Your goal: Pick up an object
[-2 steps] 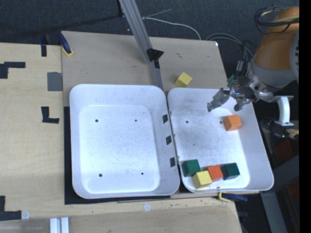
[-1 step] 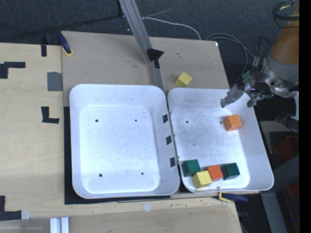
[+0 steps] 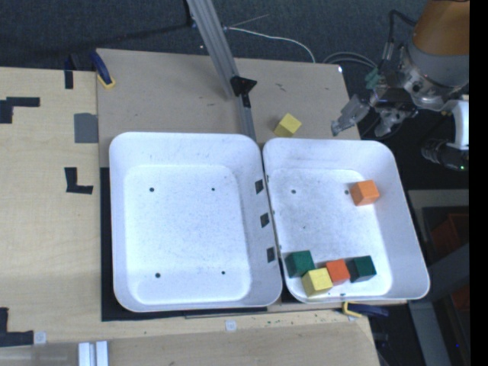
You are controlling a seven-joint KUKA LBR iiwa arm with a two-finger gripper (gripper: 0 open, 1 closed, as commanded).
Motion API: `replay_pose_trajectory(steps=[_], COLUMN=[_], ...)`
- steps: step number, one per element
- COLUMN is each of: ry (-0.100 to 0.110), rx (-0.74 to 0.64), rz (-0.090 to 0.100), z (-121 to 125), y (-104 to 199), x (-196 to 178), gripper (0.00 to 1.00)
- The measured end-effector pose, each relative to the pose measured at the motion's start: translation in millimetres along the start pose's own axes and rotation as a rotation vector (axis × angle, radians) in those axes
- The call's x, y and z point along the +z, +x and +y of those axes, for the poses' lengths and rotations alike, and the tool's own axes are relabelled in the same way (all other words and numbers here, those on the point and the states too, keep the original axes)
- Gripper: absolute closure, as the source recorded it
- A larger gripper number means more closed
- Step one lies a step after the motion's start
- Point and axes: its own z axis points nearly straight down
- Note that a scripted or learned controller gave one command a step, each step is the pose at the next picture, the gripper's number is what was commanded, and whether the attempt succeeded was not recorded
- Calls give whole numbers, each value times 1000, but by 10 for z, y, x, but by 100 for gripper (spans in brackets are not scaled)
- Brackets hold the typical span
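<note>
You are looking at a pick that is not yet begun: the end effector (image 3: 364, 118) is hanging above the table's (image 3: 175, 97) back edge, just outside the right white plastic bin (image 3: 404, 204), its fingers parted and gripping nothing. The small orange cube (image 3: 364, 192) is lying alone near that bin's far right side, while green, yellow, orange and dark green cubes are clustering at its near wall. Reach, descent, grasp and lift are all remaining.

bins (image 3: 183, 147): white speckled plastic | bench (image 3: 175, 90): matt wood
</note>
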Motion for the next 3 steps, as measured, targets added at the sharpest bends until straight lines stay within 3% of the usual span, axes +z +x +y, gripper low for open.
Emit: replay_pose_trajectory(steps=[1, 2, 3], ry=[18, 16, -12], rx=[14, 9, 6], rz=[0, -1, -9], z=[-1057, -523, -42], y=[-403, -952, -1042], x=[679, 1800, 2299], gripper=[0, 0, 0])
